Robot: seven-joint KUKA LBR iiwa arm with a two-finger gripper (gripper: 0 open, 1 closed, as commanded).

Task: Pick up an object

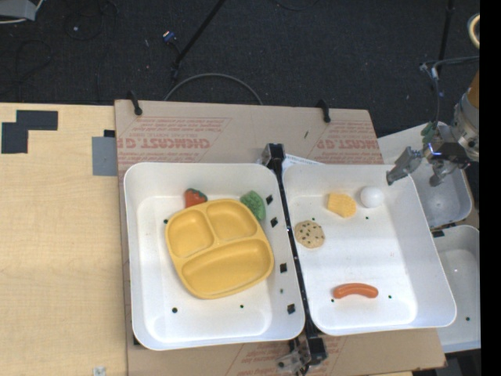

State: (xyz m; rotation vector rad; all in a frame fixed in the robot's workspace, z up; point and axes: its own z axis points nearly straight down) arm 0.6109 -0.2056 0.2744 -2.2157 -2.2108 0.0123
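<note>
The right bin holds a chocolate-chip cookie, a yellow cheese-like chunk, a small white ball and an orange-red sausage. My gripper hangs over the far right corner of this bin, just right of the white ball and apart from it. Its fingers are spread open with nothing between them.
The left bin carries a yellow divided plate, with a red-and-green piece and a green leafy piece at its far edge. A black divider separates the bins. A white container stands right of the bins.
</note>
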